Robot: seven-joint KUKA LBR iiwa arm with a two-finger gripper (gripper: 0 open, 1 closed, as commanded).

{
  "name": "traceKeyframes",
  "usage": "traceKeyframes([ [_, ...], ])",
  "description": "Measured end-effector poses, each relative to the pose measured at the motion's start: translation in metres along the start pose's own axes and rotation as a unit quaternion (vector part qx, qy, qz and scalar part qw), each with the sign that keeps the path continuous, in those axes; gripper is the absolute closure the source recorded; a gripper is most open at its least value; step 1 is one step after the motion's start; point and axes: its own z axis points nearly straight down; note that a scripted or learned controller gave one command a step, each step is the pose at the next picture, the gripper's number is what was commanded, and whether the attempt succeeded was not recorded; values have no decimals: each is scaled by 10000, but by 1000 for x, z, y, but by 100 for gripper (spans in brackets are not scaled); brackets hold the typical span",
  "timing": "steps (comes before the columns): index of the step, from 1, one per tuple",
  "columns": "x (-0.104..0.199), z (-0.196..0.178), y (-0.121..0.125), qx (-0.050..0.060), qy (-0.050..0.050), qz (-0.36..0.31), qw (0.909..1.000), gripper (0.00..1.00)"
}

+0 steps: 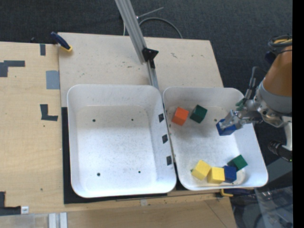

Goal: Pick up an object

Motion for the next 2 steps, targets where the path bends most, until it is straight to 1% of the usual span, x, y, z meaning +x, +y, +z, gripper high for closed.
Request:
traceKeyframes([
  [1, 0, -53, 1, -8, -4, -1, 10000, 100],
  [2, 55, -54, 16, 21, 13, -27, 10000, 100],
])
